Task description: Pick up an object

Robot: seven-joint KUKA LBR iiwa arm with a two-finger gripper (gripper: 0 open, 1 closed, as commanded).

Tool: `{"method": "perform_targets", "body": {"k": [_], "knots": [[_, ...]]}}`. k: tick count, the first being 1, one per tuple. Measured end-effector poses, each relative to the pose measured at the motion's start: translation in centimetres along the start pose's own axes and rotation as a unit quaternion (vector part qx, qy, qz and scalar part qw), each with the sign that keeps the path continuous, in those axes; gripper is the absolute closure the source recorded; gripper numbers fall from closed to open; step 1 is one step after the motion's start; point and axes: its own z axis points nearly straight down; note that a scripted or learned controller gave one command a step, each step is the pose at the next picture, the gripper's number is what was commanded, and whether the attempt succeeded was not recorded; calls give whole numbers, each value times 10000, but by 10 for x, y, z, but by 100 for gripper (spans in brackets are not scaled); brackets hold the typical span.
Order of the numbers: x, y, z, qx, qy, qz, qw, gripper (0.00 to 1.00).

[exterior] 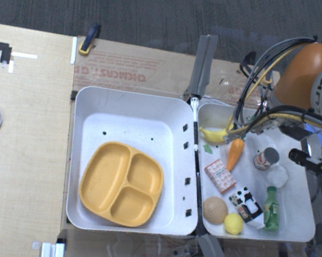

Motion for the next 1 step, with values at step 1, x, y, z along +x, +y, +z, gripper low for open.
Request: {"method": "perform_targets", "body": {"k": [1], "knots": [[1,-23,-73,75,121,-1882,9820,0]]}}
